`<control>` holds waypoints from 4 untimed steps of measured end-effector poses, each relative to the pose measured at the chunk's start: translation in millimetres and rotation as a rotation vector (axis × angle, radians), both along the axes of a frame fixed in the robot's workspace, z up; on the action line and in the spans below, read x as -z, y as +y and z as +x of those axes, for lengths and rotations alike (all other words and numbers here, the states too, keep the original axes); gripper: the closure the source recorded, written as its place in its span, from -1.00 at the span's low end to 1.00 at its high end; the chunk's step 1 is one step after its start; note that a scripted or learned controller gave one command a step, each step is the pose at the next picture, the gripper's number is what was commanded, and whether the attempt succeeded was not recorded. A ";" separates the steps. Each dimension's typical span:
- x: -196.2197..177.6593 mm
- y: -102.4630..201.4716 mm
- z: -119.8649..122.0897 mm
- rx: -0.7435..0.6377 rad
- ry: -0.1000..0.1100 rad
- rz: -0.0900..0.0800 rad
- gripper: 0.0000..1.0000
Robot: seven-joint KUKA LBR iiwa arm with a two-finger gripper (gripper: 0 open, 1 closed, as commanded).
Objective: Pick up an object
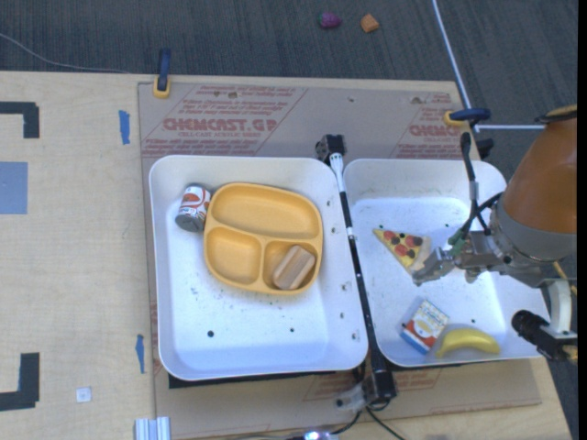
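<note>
- The hand (429,268) hangs low over the right bin (367,246), at the centre right of the frame, with its tip just beside the right edge of the pizza slice (404,247).
- I cannot tell whether the hand is spread or pressed together; the tip is small and blurred, and nothing shows between its parts.
- The pizza slice lies flat on the bin floor, in the upper left part of that bin, its point toward the upper left.
- Lower in the same bin lie a small carton (424,324) and a banana (469,341), which seem to touch each other.
- The left bin (174,273) carries a yellow tray (257,211) with a brown block (293,267) in its lower right compartment, and a can (192,207) just left of the tray.
- In my judgement the step is the approach to the slice. The slice is thin and flat, so the hand should come over its middle, go down to the floor, and close across the narrow width.
- A grip at the edge alone may only push the slice away.
</note>
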State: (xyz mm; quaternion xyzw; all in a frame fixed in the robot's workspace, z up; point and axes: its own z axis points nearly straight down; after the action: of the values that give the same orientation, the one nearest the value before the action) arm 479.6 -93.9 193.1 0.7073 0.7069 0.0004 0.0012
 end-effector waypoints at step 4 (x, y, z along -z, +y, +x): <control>103.7 0.3 3.5 0.002 -0.003 0.000 -1.00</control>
State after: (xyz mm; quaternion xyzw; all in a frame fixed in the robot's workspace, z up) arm 483.1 -93.6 89.4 0.7080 0.7062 0.0016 0.0021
